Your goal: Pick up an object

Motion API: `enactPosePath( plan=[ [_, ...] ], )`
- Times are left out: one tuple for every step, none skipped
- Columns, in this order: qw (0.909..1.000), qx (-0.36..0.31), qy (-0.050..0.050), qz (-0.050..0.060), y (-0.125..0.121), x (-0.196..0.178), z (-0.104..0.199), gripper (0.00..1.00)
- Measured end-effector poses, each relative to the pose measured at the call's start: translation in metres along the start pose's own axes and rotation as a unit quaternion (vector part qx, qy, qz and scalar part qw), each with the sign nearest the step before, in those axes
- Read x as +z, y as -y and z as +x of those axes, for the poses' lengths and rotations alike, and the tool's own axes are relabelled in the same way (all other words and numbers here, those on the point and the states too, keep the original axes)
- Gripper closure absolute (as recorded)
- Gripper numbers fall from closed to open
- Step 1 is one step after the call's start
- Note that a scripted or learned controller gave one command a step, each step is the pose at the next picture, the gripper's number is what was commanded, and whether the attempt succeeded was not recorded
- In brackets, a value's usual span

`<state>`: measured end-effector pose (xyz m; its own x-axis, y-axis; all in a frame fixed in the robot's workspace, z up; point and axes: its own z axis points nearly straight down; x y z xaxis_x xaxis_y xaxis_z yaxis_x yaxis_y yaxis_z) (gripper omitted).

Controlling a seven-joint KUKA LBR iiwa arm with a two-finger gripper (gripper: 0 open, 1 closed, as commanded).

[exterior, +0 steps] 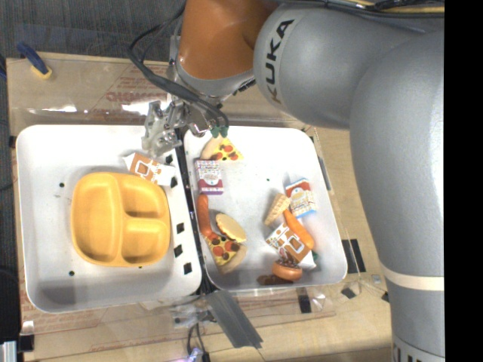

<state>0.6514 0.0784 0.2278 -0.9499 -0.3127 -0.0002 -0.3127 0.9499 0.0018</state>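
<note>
The metal two-finger gripper (162,130) hangs over the left white bin's (38,149) far rim, above a small orange-and-white carton (149,169); whether it's open or closed, I cannot tell

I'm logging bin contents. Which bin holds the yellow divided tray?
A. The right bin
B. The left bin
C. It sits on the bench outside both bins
B: the yellow tray lies inside the left bin, while the right bin holds small toy foods such as a pizza slice.
</note>
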Motion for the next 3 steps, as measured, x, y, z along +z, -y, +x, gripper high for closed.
enactPosePath(
  plan=[
    [0.9958, -0.092, 0.002, 0.002, 0.022, -0.054, 0.001, 1.0],
    [0.9927, -0.121, -0.004, -0.001, -0.053, 0.041, -0.02, 1.0],
    [1.0, -0.007, -0.002, 0.0, -0.133, 0.121, -0.047, 1.0]
  ],
)
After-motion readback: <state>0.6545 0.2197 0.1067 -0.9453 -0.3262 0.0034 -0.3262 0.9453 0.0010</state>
